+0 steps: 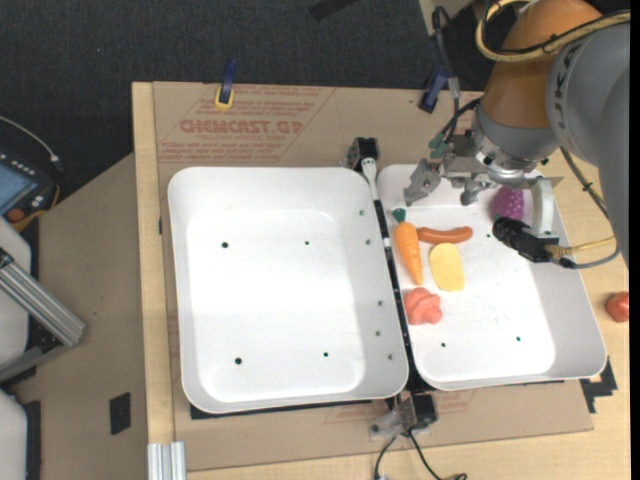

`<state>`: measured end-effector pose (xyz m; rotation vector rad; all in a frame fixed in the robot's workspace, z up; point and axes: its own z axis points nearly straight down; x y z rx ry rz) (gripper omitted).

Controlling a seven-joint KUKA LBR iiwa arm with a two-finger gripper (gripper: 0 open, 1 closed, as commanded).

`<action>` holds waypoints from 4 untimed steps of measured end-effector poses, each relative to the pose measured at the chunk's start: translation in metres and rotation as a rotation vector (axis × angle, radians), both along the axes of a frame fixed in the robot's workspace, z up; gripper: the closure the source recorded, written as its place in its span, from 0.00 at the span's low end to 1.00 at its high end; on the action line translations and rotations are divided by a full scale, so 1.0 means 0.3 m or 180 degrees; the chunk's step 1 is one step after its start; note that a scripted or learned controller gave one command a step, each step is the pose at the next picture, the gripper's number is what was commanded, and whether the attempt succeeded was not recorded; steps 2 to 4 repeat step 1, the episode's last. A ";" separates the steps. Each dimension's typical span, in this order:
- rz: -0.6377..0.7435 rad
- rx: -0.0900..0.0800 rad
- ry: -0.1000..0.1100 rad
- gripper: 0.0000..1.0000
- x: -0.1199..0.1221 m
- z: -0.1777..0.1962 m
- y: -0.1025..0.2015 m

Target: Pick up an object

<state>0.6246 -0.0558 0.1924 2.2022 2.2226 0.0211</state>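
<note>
While nothing is picked up yet, tool [450, 180] hangs over right bin [560, 363] top | tool grip: cannot tell | carrot [407, 250], sausage [444, 235], yellow piece [447, 267] lie below | left: reach, grab, lift

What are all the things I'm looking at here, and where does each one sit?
Bins: 2, white, side by side on the bench; left bin, right bin.
Carrot: 1, orange, right bin, near its left wall.
Sausage: 1, reddish-orange, right bin, just right of the carrot's top.
Yellow piece: 1, pale yellow, right bin, below the sausage.
Pink lump: 1, pinkish-red, right bin, below the carrot.
Purple item: 1, purple, back of right bin, partly hidden by the arm.
Cardboard sheet: 1, brown, under both bins.
Clips: 2, blue, back edge of cardboard.
Arm: 1, grey with orange band, from the right.
Gripper: 1, metallic, over the right bin's back-left corner.
</note>
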 end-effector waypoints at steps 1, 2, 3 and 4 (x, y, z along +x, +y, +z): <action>-0.0056 0.0001 0.0074 0.00 -0.165 -0.371 -0.221; -0.0056 0.0001 0.0074 0.00 -0.165 -0.371 -0.221; -0.0056 0.0001 0.0074 0.00 -0.165 -0.371 -0.221; -0.0056 0.0001 0.0074 0.00 -0.165 -0.371 -0.221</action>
